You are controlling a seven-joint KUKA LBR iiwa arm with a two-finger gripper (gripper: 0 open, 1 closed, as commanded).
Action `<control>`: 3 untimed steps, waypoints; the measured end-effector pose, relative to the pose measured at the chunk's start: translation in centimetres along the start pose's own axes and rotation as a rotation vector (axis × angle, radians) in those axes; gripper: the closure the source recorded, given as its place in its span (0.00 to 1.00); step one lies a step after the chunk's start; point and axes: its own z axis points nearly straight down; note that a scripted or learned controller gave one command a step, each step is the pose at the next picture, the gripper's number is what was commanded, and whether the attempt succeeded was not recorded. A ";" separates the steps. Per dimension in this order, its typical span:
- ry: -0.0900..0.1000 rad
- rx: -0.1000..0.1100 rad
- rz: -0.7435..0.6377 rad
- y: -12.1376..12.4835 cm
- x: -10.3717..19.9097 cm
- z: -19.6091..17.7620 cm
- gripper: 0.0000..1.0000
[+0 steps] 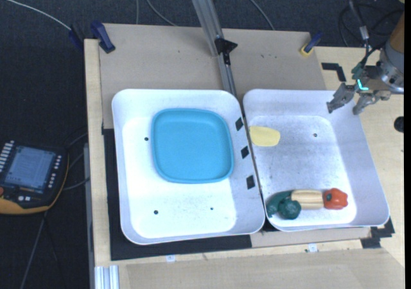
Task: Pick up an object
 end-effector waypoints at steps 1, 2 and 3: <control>0.000 0.000 0.000 0.0 0.0 0.0 0.00; 0.001 0.006 0.000 0.1 -0.3 6.2 0.00; 0.001 0.004 0.000 0.8 -0.2 10.8 0.00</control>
